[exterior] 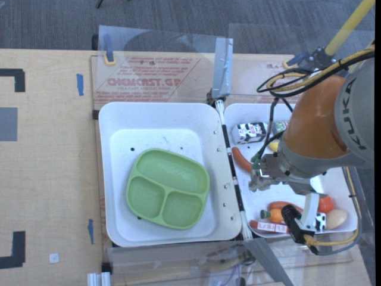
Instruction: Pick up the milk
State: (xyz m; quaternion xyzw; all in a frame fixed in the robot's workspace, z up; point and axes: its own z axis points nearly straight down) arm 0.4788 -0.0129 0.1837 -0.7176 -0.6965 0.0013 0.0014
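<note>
Tabletop (47, 159): pale wood, carrying two shallow white bins side by side. Left bin (113, 130): one green divided plate (168, 187) with three compartments is held, lying flat and turned at a slant. Right bin (250, 113): several small food items are held. Milk carton (250, 131), black-and-white cow pattern: found on its side at the far end of the right bin, close to the wall shared with the left bin. Sausage (241, 158), reddish: laid just nearer than the milk carton, along the same wall. Yellow item (274, 145): partly covered by the arm, and its kind cannot be told. Carrot (277, 210), orange: placed at the near end of the right bin, with a red-and-white packet (266, 226) just in front of it. Tomato (325, 204) and a beige egg-shaped item (336, 219): placed at the near right corner, close together. End effector (260, 174): positioned over the middle of the right bin, beside the sausage and apart from the milk carton; nothing is seen to be gripped, and whether it is open or closed cannot be told. Clear sheet (149, 76) with red lettering: laid beyond the left bin.
</note>
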